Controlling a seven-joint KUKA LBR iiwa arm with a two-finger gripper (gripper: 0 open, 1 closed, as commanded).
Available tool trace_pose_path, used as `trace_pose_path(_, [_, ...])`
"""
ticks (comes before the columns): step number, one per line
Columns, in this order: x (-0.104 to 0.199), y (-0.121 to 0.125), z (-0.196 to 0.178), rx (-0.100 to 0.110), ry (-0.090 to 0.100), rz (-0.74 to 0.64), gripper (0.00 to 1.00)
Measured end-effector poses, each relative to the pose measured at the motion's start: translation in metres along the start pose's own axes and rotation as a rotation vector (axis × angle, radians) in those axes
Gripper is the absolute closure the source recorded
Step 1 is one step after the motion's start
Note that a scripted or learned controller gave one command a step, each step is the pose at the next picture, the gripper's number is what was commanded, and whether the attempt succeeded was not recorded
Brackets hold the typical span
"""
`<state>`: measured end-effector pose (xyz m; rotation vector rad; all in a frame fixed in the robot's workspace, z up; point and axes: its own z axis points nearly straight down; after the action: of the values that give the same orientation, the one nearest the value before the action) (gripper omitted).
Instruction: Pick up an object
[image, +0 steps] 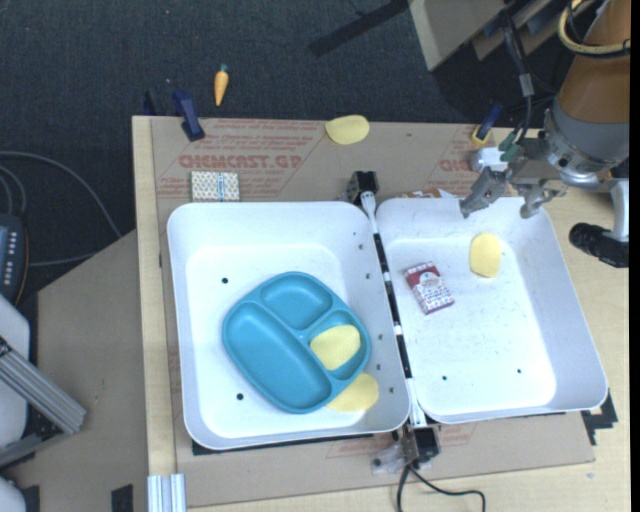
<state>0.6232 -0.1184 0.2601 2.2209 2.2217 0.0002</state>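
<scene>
My gripper hangs over the far edge of the right bin, its two fingers spread open with nothing between them. Just below it in that bin lies a small yellow lump. A red and white packet lies to the lump's left. In the left bin a blue divided plate carries a yellow piece. Another yellow piece rests against the plate's near edge.
On the board behind the bins lie a yellow disc, a patterned square tile and a blue clip. A small orange carrot sits on the dark floor beyond. A black clamp joins the bins at the back.
</scene>
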Motion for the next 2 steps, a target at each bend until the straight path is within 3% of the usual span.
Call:
trace_pose_path(1, [-0.001, -0.017, 0.172, -0.005, -0.001, 0.000, 0.00])
trace_pose_path(2, [0.029, -0.052, 0.074, -0.003, 0.000, -0.001, 0.00])
